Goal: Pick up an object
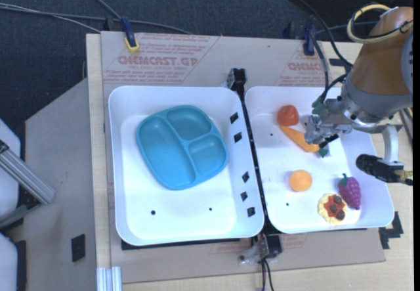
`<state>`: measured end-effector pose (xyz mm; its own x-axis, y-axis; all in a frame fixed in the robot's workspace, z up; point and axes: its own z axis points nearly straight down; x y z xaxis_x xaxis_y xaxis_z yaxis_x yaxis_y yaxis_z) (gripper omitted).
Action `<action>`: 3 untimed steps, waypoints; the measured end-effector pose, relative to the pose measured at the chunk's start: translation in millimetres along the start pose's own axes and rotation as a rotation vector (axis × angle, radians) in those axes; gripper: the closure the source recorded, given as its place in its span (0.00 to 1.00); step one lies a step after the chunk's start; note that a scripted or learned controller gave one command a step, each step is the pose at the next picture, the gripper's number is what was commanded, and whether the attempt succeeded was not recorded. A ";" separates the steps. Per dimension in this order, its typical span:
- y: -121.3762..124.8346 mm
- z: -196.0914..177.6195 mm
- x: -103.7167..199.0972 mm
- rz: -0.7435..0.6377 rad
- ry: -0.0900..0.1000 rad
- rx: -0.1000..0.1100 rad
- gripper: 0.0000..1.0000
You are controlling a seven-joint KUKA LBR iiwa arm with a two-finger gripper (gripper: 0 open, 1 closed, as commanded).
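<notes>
Desk: two white bins; left bin (125, 171) holds a blue divided plate (182, 145). Right bin: tool (319, 131), state indiscernible, low over the carrot (298, 138), apparently the chosen object; tomato (287, 115), orange (300, 180), grapes (350, 191) spaced apart for clear access.

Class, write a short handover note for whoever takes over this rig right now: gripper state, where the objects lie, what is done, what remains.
Gripper: low in the right bin, over one end of the carrot; grasp unconfirmed.
Right bin also holds a tomato, orange, grapes and small pizza.
Left bin holds the blue divided plate.
Done: approach.
Left: grasp and lift an object.
</notes>
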<state>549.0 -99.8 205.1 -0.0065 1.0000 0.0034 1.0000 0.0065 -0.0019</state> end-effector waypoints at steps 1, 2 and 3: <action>2.2 2.1 47.8 0.001 0.000 0.000 1.00; 5.4 4.5 100.5 0.000 0.000 0.000 1.00; 20.9 3.2 153.2 0.000 -0.001 -0.003 1.00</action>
